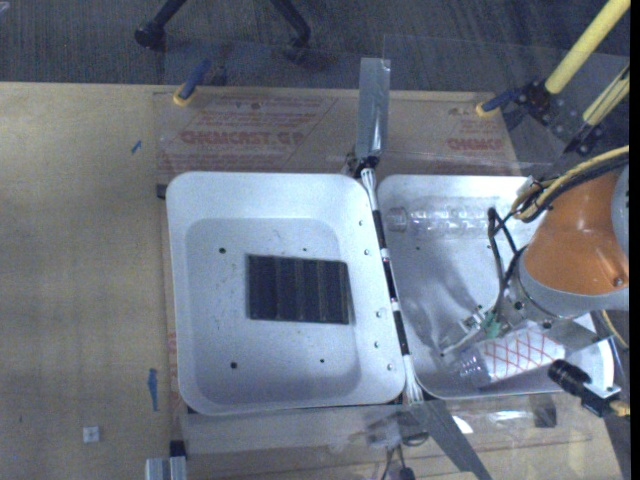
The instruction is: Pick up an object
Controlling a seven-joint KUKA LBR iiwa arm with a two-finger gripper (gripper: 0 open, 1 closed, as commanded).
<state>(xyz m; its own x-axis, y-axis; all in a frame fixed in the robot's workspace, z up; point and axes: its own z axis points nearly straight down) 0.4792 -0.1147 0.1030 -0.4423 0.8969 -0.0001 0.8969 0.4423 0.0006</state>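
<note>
Objects for picking lie in the right bin (440,268), as far as we can make out: a white item with a red lattice pattern (515,352) near its lower right part, and a clear plastic bottle-like item (440,216) lying on its side along the upper wall. A small crumpled clear or silvery piece (468,365) sits just left of the patterned item; we cannot identify it.

We record that the left bin (200,268) holds one thing, a dark rectangular slatted panel (299,289) lying flat near the middle of its floor. Both bins stand side by side on the tabletop (80,268), rims touching along the centre line.

We find the arm (575,243), grey with its orange band, reaching in over the right bin from the right. The hand (478,330) is low over the bin floor, pointing down and to the left, with a green spot visible near its tip. Its parts are small and partly masked by the arm, so we cannot tell how it is set or whether anything sits in its grasp.

We place the patterned item just beside the hand, to its lower right, apparently touching or nearly so. The crumpled piece lies directly below the hand tip. The bottle-like item lies well apart from the hand, toward the far wall.
</note>
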